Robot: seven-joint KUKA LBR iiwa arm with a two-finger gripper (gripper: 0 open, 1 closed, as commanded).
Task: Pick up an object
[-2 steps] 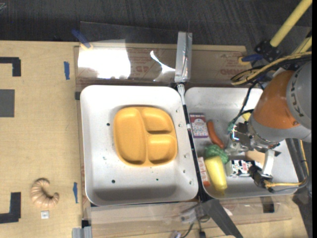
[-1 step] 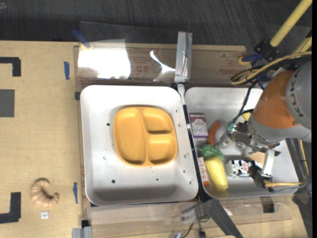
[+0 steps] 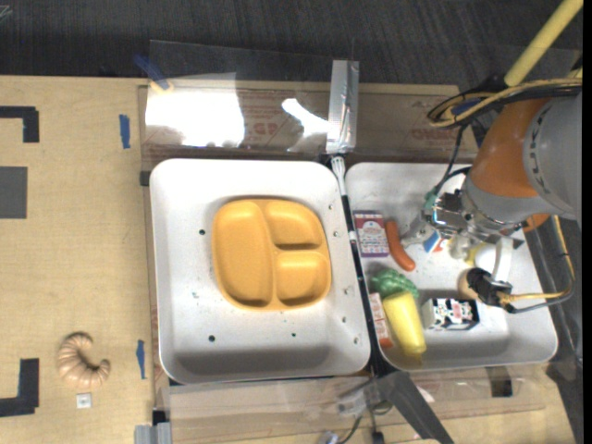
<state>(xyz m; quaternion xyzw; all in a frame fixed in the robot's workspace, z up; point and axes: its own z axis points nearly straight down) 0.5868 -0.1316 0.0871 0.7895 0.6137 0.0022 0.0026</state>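
Note:
The right bin (image 3: 536, 340) holds several small items. A pink and white carton (image 3: 370, 234) lies near its left wall, with an orange-red sausage-shaped piece (image 3: 400, 245) beside it. A yellow corn cob with a green end (image 3: 403, 314) lies toward the front, next to a black and white box (image 3: 453, 314). My gripper (image 3: 444, 228) hangs low over the middle of this bin, just right of the sausage piece, with the arm's orange band (image 3: 507, 155) above it. A small blue and red bit (image 3: 430, 242) shows at the gripper's lower edge; I cannot tell what it is.
The left bin (image 3: 176, 322) carries a yellow divided plate (image 3: 271, 251). A toy croissant (image 3: 83, 359) lies on the bench at the front left. Cables (image 3: 518, 296) trail from the wrist across the right bin. A yellow pole (image 3: 550, 28) slants at the upper right.

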